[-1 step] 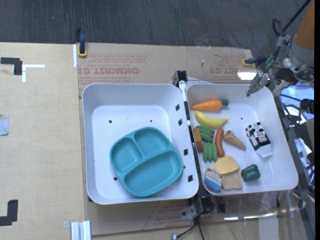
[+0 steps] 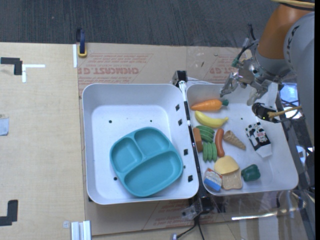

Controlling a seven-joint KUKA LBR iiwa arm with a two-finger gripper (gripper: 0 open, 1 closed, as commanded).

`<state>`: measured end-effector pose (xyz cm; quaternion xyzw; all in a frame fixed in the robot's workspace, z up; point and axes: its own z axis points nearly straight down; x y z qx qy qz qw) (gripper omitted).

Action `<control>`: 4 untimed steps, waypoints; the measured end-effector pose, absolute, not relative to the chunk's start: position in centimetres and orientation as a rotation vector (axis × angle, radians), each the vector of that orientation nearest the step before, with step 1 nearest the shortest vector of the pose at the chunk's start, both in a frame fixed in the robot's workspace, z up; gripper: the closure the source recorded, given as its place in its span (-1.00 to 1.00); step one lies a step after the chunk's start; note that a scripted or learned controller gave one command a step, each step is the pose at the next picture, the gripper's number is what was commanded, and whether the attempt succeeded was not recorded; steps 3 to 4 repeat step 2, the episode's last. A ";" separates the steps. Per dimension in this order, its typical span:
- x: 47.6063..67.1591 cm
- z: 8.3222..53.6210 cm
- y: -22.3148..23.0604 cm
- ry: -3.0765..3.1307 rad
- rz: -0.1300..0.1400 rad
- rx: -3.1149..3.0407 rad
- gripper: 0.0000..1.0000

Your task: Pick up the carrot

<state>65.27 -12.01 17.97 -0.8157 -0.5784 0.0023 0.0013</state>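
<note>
Carrot [image 2: 207,104] lying flat near the top of the right bin [image 2: 280,171], green tip pointing right, just above the banana [image 2: 210,119]; gripper [image 2: 245,87] hovering up and to the right of it, fingers spread open, nothing between them; teal divided plate [image 2: 146,161] in the left bin [image 2: 95,134].
</note>
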 end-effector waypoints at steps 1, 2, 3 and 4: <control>66.0 9.4 -9.5 -1.761 -0.002 -2.605 -1.00; 66.0 10.3 -9.5 -1.767 0.004 -2.601 1.00; 66.0 10.3 -9.5 -1.767 0.004 -2.601 1.00; 66.0 10.3 -9.5 -1.767 0.004 -2.601 1.00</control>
